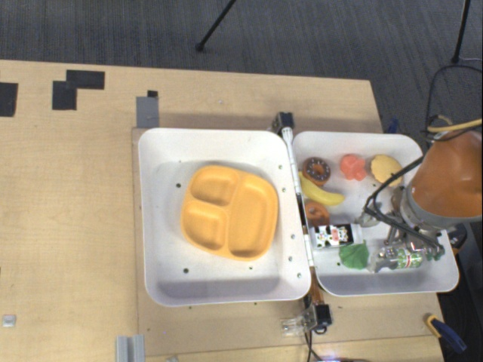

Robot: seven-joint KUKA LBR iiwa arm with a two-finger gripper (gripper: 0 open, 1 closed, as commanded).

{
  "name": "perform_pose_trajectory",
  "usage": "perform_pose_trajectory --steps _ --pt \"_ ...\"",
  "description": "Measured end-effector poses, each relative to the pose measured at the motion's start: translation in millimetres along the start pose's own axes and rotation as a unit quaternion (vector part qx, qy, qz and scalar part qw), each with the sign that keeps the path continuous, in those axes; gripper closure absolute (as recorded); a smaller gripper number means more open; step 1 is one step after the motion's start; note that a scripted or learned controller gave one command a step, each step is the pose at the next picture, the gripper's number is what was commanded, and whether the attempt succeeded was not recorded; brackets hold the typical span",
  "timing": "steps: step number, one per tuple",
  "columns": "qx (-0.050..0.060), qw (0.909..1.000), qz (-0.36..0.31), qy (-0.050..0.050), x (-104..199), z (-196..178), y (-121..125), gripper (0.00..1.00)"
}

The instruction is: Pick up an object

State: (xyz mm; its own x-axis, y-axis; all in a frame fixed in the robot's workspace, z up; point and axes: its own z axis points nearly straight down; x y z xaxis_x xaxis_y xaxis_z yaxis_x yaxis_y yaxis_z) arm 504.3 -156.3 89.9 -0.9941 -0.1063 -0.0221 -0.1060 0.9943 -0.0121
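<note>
The right bin [445, 277] holds several small objects. Along its far side sit a chocolate donut [316, 170], a red fruit [352, 166] and a pale yellow fruit [383, 167]. A banana [322, 194] lies below the donut, with a brown piece [317, 213] under it. Nearer the front are a black-and-white box [333, 236], a green leafy piece [355, 256] and a small green and red can [400, 261] lying on its side. My gripper [404, 246] hangs low over the can, directly above it, under the orange wrist band [451, 183].
The left bin [162, 277] holds a yellow divided plate [229, 211]. A metal divider rail [296, 194] runs between the bins. Cables [392, 191] loop around the wrist. Bare wooden bench lies to the left.
</note>
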Motion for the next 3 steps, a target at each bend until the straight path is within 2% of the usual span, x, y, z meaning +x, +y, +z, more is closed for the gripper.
perform_pose_trajectory --steps 1,2,3 --pt "-0.006 0.9973 -0.073 0.004 11.9 1.5 -33.0 0.00" --pt "-0.007 0.9779 -0.209 0.008 -34.9 3.4 -26.7 0.00" --pt "-0.009 0.8976 -0.441 0.004 -147.3 8.0 -37.2 0.00"
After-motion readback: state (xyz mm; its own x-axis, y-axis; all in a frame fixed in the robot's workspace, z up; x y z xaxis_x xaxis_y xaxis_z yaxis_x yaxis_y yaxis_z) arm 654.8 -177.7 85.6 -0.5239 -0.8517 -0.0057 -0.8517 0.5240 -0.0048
